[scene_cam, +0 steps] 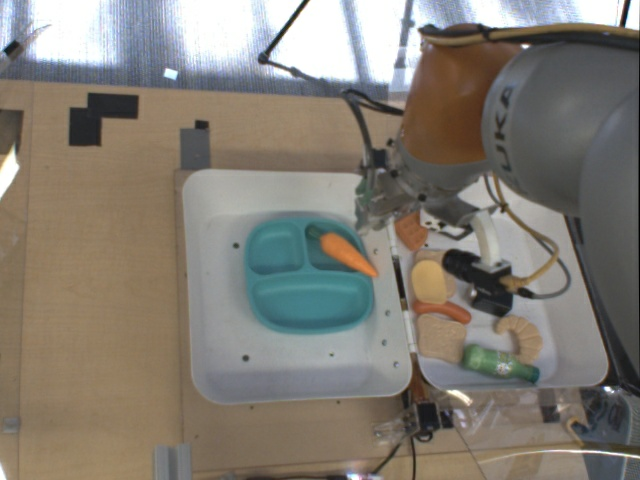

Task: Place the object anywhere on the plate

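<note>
On your tabletop (90, 298), the left bin (215, 368) holds a teal divided plate (300, 313) near its middle. The carrot (345, 253) lies on that plate, in the compartment at the plate's far right corner. It is slanted, with its green end toward the plate's middle divider and its orange tip reaching over the plate's right rim.

Just beyond the carrot, over the far right corner of the left bin, you see the pincer (375, 206) hanging from the arm (540, 118). Nothing is visibly held in it, and you cannot tell whether it is wide or narrow.

The right bin (585, 368) carries the other toy foods along its left side. An orange piece (410, 233) lies nearest the pincer, then a pale yellow rounded piece (430, 280), a red sausage (442, 311) and a bread slice (440, 340) toward the near edge. Further right lie a green bottle-shaped item (498, 362) and, just beyond it, a curved tan pastry (522, 334).
</note>
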You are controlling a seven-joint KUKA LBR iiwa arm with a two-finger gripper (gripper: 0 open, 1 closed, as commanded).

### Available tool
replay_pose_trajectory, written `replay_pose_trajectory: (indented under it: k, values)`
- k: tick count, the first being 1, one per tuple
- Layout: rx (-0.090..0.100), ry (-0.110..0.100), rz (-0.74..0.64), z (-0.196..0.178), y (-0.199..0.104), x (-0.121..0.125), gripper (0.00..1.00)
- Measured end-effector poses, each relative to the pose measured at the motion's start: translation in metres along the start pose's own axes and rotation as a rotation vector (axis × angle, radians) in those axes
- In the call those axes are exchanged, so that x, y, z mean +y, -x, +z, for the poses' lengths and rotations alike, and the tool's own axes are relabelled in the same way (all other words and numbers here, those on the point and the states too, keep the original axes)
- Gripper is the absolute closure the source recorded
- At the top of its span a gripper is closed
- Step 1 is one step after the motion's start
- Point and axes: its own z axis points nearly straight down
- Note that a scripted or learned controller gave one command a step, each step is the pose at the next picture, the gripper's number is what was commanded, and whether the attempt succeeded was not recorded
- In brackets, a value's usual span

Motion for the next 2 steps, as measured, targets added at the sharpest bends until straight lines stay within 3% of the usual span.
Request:
replay_pose_trajectory:
  k: [1, 2]
  values:
    - [0.004, -0.018, 0.039, 0.0456, -0.0167, -0.0045, 1.0]
    - [0.002, -0.015, 0.04, 0.044, -0.0157, -0.004, 0.0]
